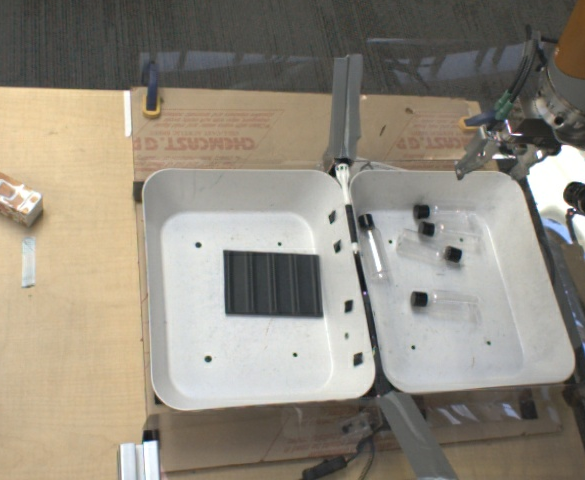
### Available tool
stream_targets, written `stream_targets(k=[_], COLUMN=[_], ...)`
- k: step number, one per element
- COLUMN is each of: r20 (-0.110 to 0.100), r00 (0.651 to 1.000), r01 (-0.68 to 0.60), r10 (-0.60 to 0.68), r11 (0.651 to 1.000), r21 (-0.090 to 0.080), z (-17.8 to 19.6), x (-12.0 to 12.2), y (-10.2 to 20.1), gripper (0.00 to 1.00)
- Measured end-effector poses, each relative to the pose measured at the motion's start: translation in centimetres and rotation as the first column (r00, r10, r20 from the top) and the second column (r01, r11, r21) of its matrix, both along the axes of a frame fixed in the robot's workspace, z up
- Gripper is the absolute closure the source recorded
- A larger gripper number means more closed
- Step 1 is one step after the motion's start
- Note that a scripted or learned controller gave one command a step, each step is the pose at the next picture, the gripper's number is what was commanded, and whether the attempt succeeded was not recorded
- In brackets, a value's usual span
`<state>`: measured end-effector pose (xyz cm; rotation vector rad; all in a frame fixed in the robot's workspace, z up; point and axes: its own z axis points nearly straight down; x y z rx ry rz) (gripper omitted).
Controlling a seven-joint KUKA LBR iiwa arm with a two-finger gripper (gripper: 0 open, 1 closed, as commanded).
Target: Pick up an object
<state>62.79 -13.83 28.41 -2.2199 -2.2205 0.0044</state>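
The left shallow white bin holds a dark ribbed rectangular pad; the right white bin holds several clear black-capped vials. The two-finger gripper hovers beyond its far rim, grasp state impossible to judge. Best centre over one isolated vial before descending

light: pretty even, from overhead, decently bright | glare: white bins kinda blown out, hot patch at the right edge by the arm | shadows: soft, faint inside bin walls | focus: mostly sharp, clear tubes hard to make out | top floor strip dim
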Motion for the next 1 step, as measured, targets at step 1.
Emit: stream_targets(k=[1], r20=[0.011], r00=[0.991], r01=[-0.131], r10=[0.131], r11=[0.991], r21=[-0.003], z=[-16.60], x=[-0.31], y=[-1.15], gripper=[0.00])
